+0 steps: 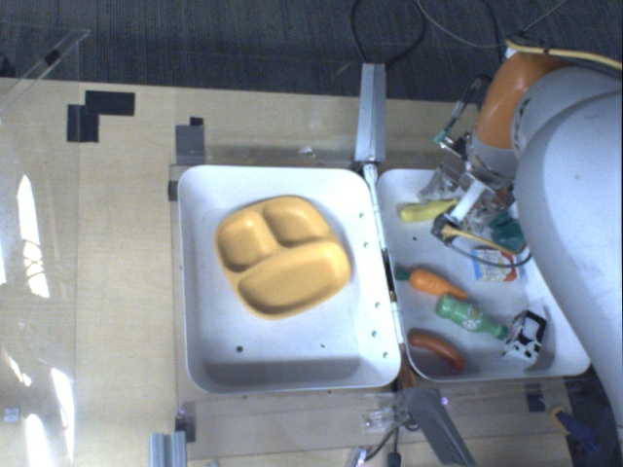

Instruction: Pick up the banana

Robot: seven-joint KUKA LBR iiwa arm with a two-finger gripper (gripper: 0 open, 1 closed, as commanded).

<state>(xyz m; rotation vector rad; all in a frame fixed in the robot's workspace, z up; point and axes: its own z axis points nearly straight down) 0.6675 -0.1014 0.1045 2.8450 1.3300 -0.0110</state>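
Note:
The banana [422, 210], short and yellow-green, lies near the back left of the right bin [393, 290]. My gripper [464, 198] hangs just above the banana's right end, at the back of that bin. The wrist and the arm's grey body hide the gripper's tips and the bin's right side.
In the right bin lie a carrot [437, 282], a green bottle [470, 316], a red sausage [435, 347], a teal item [506, 230], a blue and white packet [493, 267] and a black and white piece [527, 330]. The left bin [200, 290] holds a yellow divided plate [282, 253].

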